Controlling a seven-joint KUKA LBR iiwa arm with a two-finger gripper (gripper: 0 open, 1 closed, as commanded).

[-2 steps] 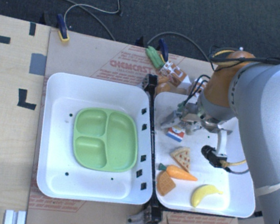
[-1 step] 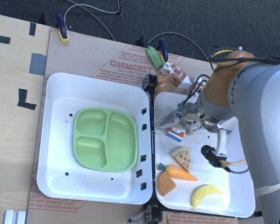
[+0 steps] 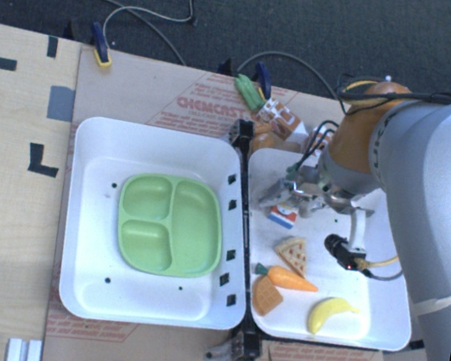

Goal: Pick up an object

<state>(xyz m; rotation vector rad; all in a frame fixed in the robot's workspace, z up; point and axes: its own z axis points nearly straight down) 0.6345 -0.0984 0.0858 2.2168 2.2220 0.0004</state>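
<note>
1. The gripper hangs in the right bin, fingers spread, directly over a small red, white and blue block.
2. Descend straight and straddle the block.
3. Close before lifting; the waffle piece lies just beyond the block.

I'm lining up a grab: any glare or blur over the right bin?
Camera view: lighting even, no strong glare on the right bin; banana, carrot and cracker look sharp; the end effector area is darker and cluttered, its details hard to read.
</note>
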